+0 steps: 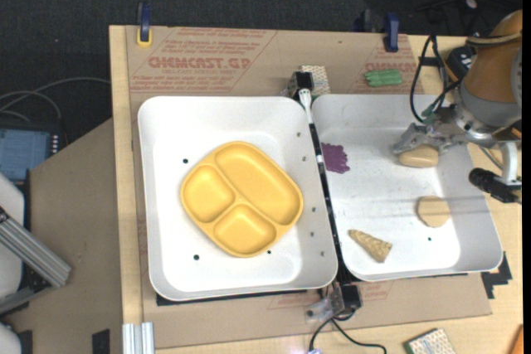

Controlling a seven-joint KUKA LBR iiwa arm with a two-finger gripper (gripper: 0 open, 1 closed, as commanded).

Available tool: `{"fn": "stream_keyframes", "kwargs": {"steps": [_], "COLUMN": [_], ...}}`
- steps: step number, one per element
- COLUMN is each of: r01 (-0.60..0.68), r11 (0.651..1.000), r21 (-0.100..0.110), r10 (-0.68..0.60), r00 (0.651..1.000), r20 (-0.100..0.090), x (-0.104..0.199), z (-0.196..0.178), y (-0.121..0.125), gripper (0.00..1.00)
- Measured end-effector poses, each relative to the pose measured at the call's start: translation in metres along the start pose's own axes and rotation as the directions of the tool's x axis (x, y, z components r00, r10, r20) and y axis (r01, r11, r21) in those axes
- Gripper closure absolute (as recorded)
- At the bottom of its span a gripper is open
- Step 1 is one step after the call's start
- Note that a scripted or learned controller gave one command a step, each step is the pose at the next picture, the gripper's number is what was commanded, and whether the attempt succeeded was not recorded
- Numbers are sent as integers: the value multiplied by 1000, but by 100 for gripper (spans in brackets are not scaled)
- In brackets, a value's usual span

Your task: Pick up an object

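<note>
The tool (421, 142) is down in the right bin (390, 253), near its far right side, directly over a tan lump (418, 158). Its metal fingers splay above and around the lump's top, but I cannot tell whether they are clenched on it or released.

The right bin carries four things. One is that tan lump under the tool. A second tan piece (433, 211) lies nearer the front right, well apart from the first. One cone-shaped wedge (369, 244) lies near the front edge. One purple patch (334, 157) sits by the bin's left wall.

The left bin (166, 261) holds one thing: a yellow tray (241, 197) with three compartments, lying in the middle.

On the worktop (207, 62) behind the bins lies one green piece (382, 78), and two blue clamps (144, 22) grip the far edge.
</note>
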State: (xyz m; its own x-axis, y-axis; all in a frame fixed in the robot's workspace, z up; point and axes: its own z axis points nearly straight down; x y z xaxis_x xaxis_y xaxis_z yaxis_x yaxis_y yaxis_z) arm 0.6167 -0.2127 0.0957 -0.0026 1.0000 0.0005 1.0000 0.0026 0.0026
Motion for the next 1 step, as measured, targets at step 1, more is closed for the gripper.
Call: {"fn": "stream_keyframes", "kwargs": {"steps": [1], "r01": [1], "r11": [1000], "r21": [9], "r10": [-1], "r00": [1000], "r20": [-4], "x": [86], "z": [4], "y": [-44], "gripper": [100]}}
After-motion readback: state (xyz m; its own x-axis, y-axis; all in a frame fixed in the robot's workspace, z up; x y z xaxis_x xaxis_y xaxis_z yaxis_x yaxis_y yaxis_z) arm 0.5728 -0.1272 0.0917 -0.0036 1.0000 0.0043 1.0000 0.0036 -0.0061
